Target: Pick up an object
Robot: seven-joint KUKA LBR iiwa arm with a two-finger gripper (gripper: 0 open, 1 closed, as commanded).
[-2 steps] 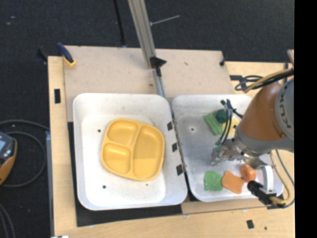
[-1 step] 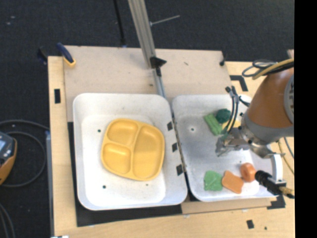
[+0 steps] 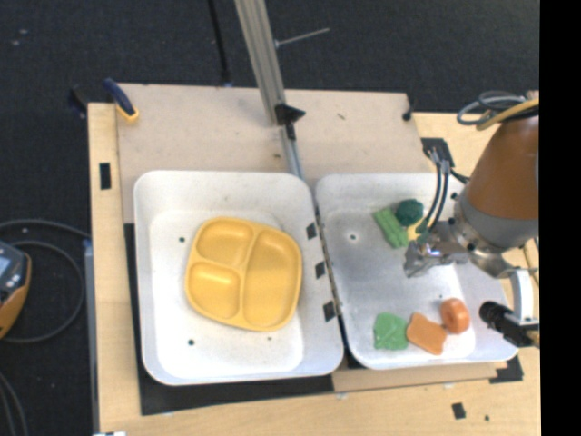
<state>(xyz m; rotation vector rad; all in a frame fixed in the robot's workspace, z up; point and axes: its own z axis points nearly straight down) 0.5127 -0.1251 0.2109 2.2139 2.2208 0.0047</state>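
Nearest the camera, the arm's orange band (image 3: 510, 175) overhangs the right bin (image 3: 363, 334). Gripper (image 3: 419, 260) sits low over the bin floor, finger state indeterminate. Green block (image 3: 392, 227) lies just beside it; orange pieces (image 3: 438, 327) near the front rim. Yellow divided plate (image 3: 244, 272) occupies the left bin (image 3: 163, 352).

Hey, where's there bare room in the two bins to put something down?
Right bin: the bare floor on its left side, bordered by the green block above and the green piece below. Left bin: just the strips around the yellow tray. It is crowded near the gripper and the orange pieces.
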